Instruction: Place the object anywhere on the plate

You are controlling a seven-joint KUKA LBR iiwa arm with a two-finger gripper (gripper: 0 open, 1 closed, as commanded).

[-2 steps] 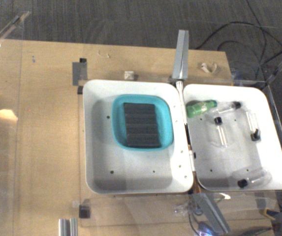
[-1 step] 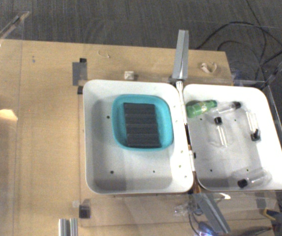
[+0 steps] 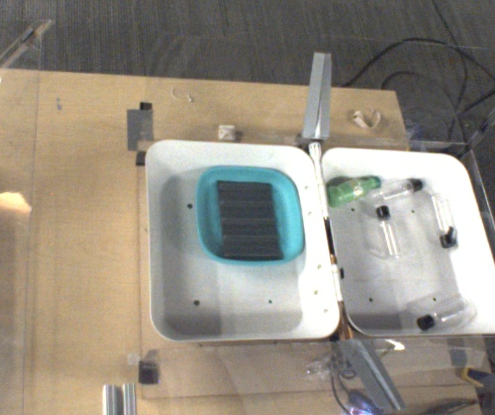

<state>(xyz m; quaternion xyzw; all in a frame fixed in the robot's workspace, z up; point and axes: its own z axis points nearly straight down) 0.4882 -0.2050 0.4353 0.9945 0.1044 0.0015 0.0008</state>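
A turquoise square plate [image 3: 292, 214] sits in the left white bin [image 3: 230, 318], toward its back. A dark ribbed rectangular object [image 3: 248, 220] lies flat on the plate, covering most of its middle. In the right bin [image 3: 480, 258] a green translucent bottle [image 3: 351, 190] lies at the back left corner. Several clear tubes with black caps lie scattered there, one near the back [image 3: 398, 188], one in the middle [image 3: 387, 230] and one at the front right [image 3: 441, 316].
A grey metal post [image 3: 318, 98] stands behind the seam between the two bins. Small black brackets [image 3: 144, 111] sit on the wooden bench around the left bin. Cables trail at the back right.
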